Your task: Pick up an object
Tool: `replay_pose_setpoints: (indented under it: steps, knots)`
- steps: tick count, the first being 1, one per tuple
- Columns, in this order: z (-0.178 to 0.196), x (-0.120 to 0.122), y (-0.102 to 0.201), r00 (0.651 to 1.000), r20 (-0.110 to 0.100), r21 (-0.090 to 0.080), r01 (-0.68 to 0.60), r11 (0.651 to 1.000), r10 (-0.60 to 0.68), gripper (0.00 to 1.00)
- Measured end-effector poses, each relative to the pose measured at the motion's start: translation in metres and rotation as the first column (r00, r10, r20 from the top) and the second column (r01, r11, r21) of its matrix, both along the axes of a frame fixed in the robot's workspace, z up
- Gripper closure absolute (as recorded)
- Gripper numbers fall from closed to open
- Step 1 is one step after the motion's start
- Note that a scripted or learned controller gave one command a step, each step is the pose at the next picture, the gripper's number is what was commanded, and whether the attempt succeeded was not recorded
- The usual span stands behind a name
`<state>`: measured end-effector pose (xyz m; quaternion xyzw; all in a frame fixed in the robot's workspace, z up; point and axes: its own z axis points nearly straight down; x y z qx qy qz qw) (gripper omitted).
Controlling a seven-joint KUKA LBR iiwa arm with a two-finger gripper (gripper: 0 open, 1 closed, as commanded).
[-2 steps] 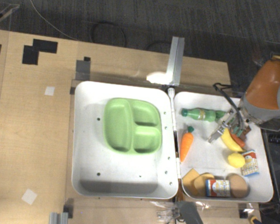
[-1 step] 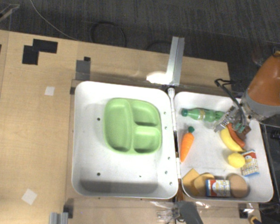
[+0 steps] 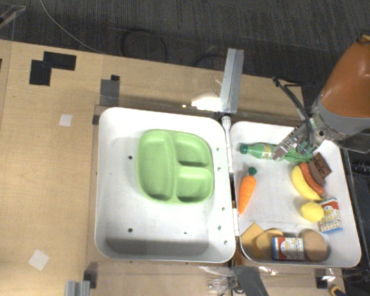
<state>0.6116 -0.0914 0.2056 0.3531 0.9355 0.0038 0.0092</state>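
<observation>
- The claw is lowered into the right white bin, over the green plastic bottle.
- Whether it is clenched cannot be told.
- Just below-right are found a yellow banana and a brown chocolate bar.

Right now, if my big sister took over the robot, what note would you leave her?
Pincer: low over the back of the right bin, at the green bottle. I cannot tell if it is open or shut, or if it has the bottle.
Right bin also holds a carrot, banana, lemon, small carton, can and bread.
Left bin holds a green divided tray.
Done: the arm has reached the bottle.
Left: grip something firmly and lift it out.
</observation>
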Motion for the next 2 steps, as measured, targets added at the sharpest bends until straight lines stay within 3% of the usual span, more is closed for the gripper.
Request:
replay_pose_setpoints:
  steps: [1, 2]
  knots:
    - [0.0319, 0.0510, 0.0635, 1.000, -0.006, 0.002, -0.004, 1.000, 0.004, 1.00]
    - [0.0303, 0.0501, 0.0586, 1.000, -0.010, 0.000, 0.001, 1.000, -0.001, 0.00]
